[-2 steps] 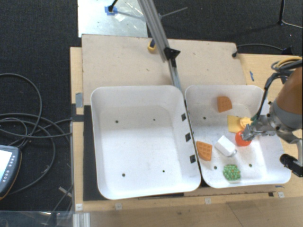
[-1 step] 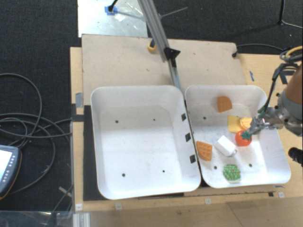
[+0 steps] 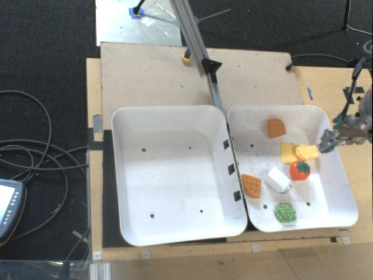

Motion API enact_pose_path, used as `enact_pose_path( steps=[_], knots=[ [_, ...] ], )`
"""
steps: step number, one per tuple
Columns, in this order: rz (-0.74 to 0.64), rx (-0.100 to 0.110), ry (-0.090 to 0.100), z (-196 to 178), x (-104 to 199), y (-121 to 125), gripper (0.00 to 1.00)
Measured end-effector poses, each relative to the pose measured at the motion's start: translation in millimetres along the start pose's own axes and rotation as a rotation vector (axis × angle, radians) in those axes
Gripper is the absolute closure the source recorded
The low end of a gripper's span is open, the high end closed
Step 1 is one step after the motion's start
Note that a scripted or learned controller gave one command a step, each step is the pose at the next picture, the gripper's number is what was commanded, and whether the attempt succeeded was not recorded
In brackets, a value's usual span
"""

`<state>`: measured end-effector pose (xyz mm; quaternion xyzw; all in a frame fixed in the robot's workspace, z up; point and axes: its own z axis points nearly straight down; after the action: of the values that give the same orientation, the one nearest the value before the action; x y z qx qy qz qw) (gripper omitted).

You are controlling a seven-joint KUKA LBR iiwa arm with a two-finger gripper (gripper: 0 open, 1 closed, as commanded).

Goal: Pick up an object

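The right bin (image 3: 341, 182) holds several toy foods. Among them are a brown bread piece (image 3: 276, 128), a yellow cheese block (image 3: 287, 153), a yellow-orange piece (image 3: 307, 151), a red tomato (image 3: 299, 170), a white block (image 3: 277, 179), a waffle (image 3: 252, 186) and a green broccoli (image 3: 285, 213). My gripper (image 3: 327, 141) reaches in from the right, low over that bin's right rim, just right of the yellow-orange piece. Nothing is visibly held.
The left bin (image 3: 125, 156) sits beside the right one, sharing a divider with black clips. A slanted metal pole (image 3: 192, 28) crosses the bench behind the bins. Cables and a tablet lie on the floor at left.
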<state>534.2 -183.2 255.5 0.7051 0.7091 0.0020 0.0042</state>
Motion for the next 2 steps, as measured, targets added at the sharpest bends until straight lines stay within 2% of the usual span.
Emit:
enact_pose_path(
  steps=[1, 2],
  knots=[
    [0.000, 0.004, 0.002, -11.0, -0.3, 1.2, 1.00],
    [-0.005, 0.007, 0.005, 2.8, 52.0, 7.0, 1.00]
  ],
)
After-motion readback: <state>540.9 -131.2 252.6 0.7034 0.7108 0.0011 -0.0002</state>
